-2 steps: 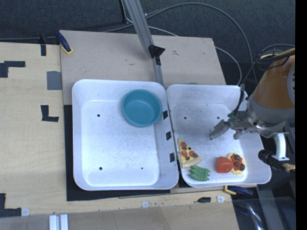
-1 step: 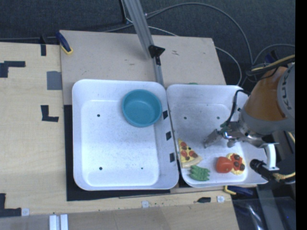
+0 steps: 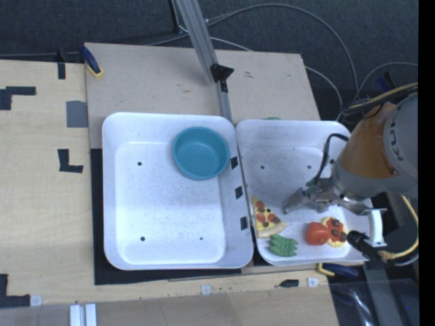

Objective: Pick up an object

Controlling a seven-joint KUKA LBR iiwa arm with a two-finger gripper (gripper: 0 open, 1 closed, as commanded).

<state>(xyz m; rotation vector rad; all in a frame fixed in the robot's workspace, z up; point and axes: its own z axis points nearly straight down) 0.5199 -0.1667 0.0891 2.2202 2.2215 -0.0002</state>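
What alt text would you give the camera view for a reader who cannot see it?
The gripper of the grey and orange arm reaches into the right bin, above a pizza slice toy, a green toy and a red tomato toy along the bin's near edge. The left bin holds a blue bowl.

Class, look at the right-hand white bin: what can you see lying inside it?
Inside the right bin, along its near edge, lie a pizza slice, a green toy, a red tomato-like piece and a yellow piece. The gripper hangs over them; the arm covers the bin's right side.
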